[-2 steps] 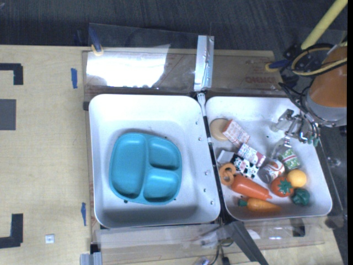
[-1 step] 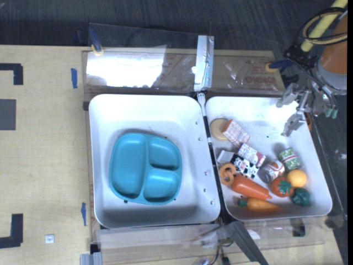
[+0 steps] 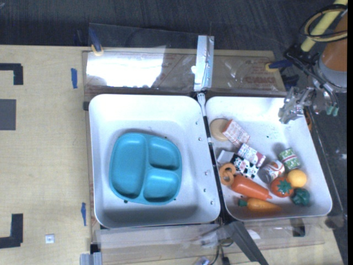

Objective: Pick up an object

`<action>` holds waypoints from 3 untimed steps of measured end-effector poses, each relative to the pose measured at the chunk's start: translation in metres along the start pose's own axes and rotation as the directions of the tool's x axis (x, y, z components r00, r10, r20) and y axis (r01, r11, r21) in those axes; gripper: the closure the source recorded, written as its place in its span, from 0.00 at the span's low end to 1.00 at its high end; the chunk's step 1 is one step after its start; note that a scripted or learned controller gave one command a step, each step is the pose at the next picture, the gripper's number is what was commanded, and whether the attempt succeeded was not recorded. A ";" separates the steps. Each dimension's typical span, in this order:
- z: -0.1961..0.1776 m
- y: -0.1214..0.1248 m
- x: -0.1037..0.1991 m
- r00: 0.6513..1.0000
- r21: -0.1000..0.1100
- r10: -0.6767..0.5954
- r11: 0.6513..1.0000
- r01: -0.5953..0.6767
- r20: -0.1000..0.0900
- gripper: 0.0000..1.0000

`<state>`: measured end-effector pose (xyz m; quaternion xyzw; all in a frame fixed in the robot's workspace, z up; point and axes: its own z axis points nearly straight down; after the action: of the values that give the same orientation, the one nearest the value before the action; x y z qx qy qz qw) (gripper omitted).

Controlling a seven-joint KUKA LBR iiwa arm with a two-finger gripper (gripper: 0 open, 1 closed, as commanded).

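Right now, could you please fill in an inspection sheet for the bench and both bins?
Surface: wooden bench bearing a left bin and a right bin, side by side.
Job's things: the right bin holds a large carrot, a small carrot, a tomato, an orange fruit, a green can, a patterned box and a pink packet.
Clutter: a blue divided tray lies in the left bin.
Gripper: gripper above the right bin's far right corner, holding nothing that can be seen.
Cables: yellow and black cables along the arm.
Surroundings: clear plastic sheeting behind the bins; black marks on the bench.
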<state>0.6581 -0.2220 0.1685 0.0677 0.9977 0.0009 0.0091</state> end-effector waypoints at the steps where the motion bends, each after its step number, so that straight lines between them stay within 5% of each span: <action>1: -0.211 -0.006 0.035 0.993 0.005 0.114 0.993 -0.114 0.000 1.00; 2: -0.185 0.011 0.054 1.000 0.001 -0.014 1.000 0.014 -0.017 1.00; 3: -0.147 0.107 0.061 0.985 -0.004 -0.171 0.985 0.171 -0.019 1.00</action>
<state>0.6090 -0.1078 0.3144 -0.0182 0.9998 0.0018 -0.0007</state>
